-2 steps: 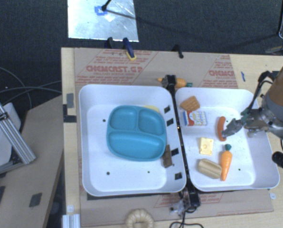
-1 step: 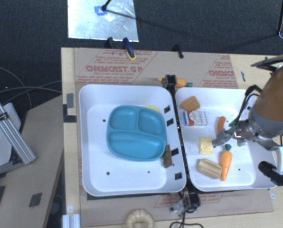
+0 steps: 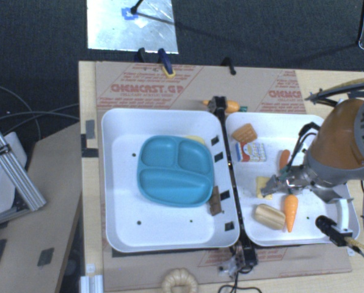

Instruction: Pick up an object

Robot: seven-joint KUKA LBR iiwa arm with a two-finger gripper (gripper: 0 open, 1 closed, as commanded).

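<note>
Just up and left of the carrot: gripper, low inside the right bin, hung from the grey and orange arm reaching in from the right. Dark tips pointed leftward, away from the carrot, over a pale yellow piece – too small and dark to read as open or closed, so cannot tell. Nothing seen clamped there.

Below-left of the carrot, almost touching its tip: tan bread roll, lying on its side. Up from the carrot, past the gripper: slim orange-red piece. Further up and left of the carrot: small white carton with red and blue print, and beyond that a ridged orange-brown piece near the bin's far corner.

Well left of the carrot, across the divider: left bin with a blue sectioned plate lying flat in the middle – a small brown scrap at the plate's edge nearest the carrot. Far up from the carrot, outside both bins at the head of the divider: small yellow-orange item on the board.
</note>
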